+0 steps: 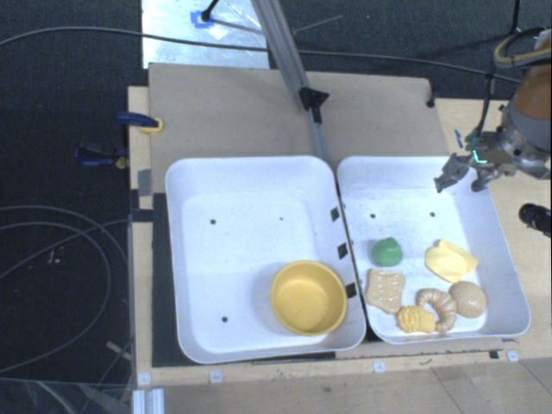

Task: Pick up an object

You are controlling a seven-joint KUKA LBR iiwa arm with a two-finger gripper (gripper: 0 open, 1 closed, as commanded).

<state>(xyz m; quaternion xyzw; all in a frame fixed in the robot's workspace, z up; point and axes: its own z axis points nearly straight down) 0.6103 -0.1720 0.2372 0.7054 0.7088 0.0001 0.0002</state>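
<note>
The claw [463, 176] hangs over the upper right corner of the right bin [405, 188], its two dark fingers spread apart with nothing between them. The arm [528, 110] behind it is cut off by the right side of the picture, so just its wrist and orange band are visible. The fingertips are small and dark, and whether they touch the bin floor is hard to tell.

The right bin holds all the small things, gathered in its lower half and well apart from the claw. A green round piece [387, 251] sits near the left wall. Just below it lies a tan cracker-like slab [385, 289]. A pale yellow wedge [449, 260] lies toward the right wall. Below that a beige rounded lump [468, 298] rests against a curled tan pastry shape [440, 304], which touches a yellow corn-like piece [416, 319]. What these toys are exactly is hard to make out at this size.

The left bin [224, 197] holds one yellow bowl [308, 297], upright, in its lower right corner close to the shared wall.

Both bins sit side by side on the brown tabletop [233, 102]. A grey pole [285, 41] slants across it from the top, and blue clamps [112, 141] grip its left edge.
</note>
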